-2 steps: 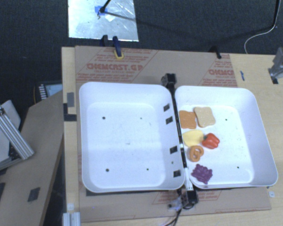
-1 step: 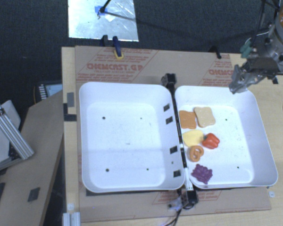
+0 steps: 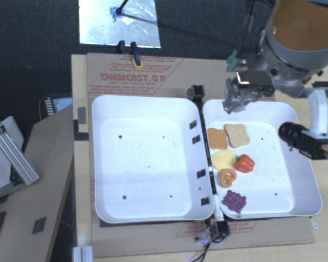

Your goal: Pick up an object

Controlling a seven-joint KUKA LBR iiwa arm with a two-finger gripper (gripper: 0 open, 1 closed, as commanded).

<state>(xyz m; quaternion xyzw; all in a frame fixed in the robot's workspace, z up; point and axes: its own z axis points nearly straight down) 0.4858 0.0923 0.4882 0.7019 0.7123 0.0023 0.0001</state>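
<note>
Gripper (image 3: 236,103) hangs over the far edge of the right bin (image 3: 303,195), near that bin's far-left corner; whether it is open or closed cannot be told from this view, and nothing can be seen in its grasp.

Nearest to it lie two flat bread-like pieces in the left half of the right bin, toward the far edge: a pale tan slice (image 3: 238,135) nearly beneath and just nearer the camera than the gripper, and an orange-brown slice (image 3: 217,138) touching it on the left, close to the bin's left wall. Nearer the front edge sits a yellow piece (image 3: 223,159), with a red and orange pepper-like toy (image 3: 244,162) touching its right side. Just in front of those lies a small orange ring (image 3: 227,177), and closer still to the front edge, near the front-left corner, a purple cluster like a bunch of grapes (image 3: 234,201). All six items are grouped along the left side of the right bin, apart from the gripper.

Above the gripper the grey wrist rises toward the upper right, with the orange band (image 3: 303,12) at the top right corner of the view. A black cylindrical part (image 3: 298,135) on a white bracket overhangs the right edge of the right bin.

The left bin (image 3: 104,201) lies alongside, the two joined by a row of black clips (image 3: 199,157). Both rest on a cardboard sheet (image 3: 134,72) printed with red lettering.
</note>
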